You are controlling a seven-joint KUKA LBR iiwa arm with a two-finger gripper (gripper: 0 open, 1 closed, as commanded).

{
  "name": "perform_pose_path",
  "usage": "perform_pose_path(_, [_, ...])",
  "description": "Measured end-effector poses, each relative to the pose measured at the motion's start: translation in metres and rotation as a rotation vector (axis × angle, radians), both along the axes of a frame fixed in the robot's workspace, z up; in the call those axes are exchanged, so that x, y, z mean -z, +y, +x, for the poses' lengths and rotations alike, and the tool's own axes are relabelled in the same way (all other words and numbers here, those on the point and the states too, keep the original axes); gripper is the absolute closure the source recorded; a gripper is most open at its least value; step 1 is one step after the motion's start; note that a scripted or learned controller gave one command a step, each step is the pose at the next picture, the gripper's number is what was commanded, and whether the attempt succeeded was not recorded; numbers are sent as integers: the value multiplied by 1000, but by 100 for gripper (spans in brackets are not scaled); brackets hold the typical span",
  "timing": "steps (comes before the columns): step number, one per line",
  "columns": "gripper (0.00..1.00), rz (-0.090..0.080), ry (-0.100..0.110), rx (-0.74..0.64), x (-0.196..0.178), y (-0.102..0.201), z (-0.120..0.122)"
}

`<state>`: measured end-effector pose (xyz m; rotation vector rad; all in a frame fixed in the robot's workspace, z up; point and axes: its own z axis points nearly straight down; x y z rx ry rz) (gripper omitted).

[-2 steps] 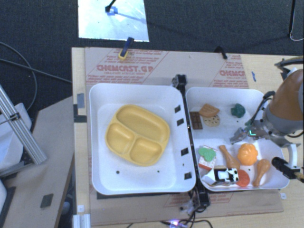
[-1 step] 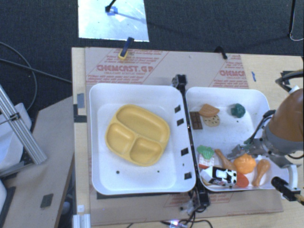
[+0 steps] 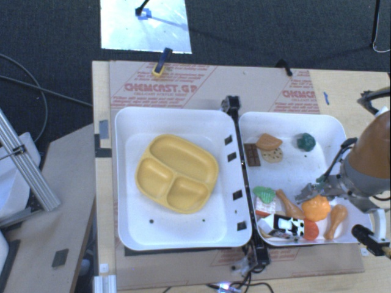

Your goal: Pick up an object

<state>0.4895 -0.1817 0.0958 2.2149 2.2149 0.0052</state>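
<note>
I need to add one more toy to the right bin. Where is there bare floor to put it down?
The right bin is bare in its middle, between the cookie, the green ball and the orange. The near edge is crowded: orange, drumstick, cow toy and the gripper sit close together.

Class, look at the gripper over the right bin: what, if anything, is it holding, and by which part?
It cannot be told. The gripper sits right at the orange fruit, but the view does not show the fruit between its fingers.
</note>
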Motion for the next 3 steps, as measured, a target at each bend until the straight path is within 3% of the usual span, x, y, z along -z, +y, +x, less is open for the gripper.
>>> perform_pose_path(1, [100,2,2,-6,-72,14,25])
perform_pose_path(2, [100,3,-2,-12,-101,69,121])
perform_pose_path(3, [100,10,14,-13,-107,170,40])
